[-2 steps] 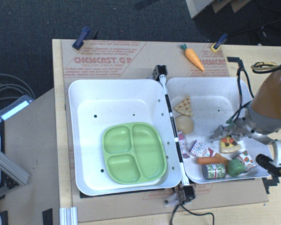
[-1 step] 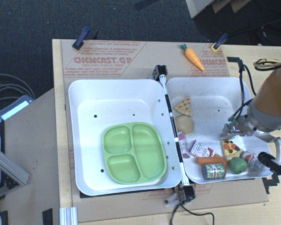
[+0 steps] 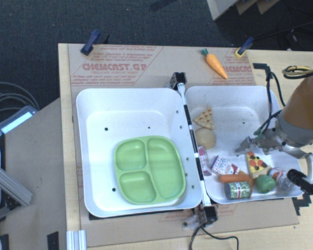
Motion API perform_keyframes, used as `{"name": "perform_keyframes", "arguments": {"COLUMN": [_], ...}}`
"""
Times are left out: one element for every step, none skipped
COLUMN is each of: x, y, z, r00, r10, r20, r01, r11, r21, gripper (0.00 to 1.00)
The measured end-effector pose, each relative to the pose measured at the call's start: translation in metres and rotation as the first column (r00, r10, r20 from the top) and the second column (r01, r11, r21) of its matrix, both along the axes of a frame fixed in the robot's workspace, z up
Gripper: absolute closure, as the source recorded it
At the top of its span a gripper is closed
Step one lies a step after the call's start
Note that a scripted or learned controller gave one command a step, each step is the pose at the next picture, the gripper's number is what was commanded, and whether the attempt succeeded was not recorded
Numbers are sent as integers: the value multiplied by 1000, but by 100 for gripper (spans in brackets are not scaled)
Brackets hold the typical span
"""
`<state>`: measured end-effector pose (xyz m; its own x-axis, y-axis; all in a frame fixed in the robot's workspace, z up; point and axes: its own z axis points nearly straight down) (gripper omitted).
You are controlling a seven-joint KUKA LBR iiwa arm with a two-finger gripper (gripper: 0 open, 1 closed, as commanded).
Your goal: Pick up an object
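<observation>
The right bin (image 3: 229,100) holds several toy foods. A tan pizza wedge (image 3: 204,118) lies near its left wall, with a beige roll (image 3: 205,138) just below it. Toward the front lie a pink-and-white packet (image 3: 222,165), an orange sausage (image 3: 235,178), a green-labelled can (image 3: 237,190), a green round fruit (image 3: 265,184) and a red-topped pizza slice (image 3: 257,164). My gripper (image 3: 249,146) hangs low in the bin's right half, just above the red-topped pizza slice. The grey wrist and orange band rise behind it to the right.
The left bin (image 3: 94,113) holds a green divided plate (image 3: 148,169). An orange toy carrot (image 3: 216,64) lies on the bench behind the right bin. Blue clamps (image 3: 89,42) sit at the bench's back edge. A black cable (image 3: 271,87) runs along the right bin's far side.
</observation>
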<state>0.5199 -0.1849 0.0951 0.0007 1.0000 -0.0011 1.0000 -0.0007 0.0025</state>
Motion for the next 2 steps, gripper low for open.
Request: {"name": "perform_keyframes", "arguments": {"x": [-26, -25], "y": [-5, -5], "z": [-11, 0], "r00": [1000, 1000], "r10": [0, 0], "r20": [-4, 1], "r01": [0, 0], "r11": [1000, 1000], "r21": [2, 0], "gripper": [0, 100]}}
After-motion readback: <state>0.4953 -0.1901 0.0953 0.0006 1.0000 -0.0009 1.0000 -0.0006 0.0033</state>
